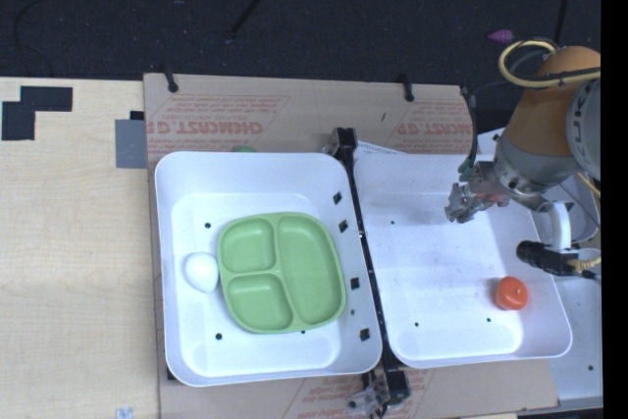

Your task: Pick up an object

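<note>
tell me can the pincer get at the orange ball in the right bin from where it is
Probably yes: the orange ball lies alone on the open right bin floor, with the pincer nearby above it.

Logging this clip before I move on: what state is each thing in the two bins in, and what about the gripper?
green divided plate: lying flat in the left bin, compartments bare.
white egg: resting on the left bin floor, touching the plate's left edge.
orange ball: lying loose in the right bin, near its right wall, not held.
gripper: over the right bin's upper part, apart from the ball, nothing seen in it.
</note>
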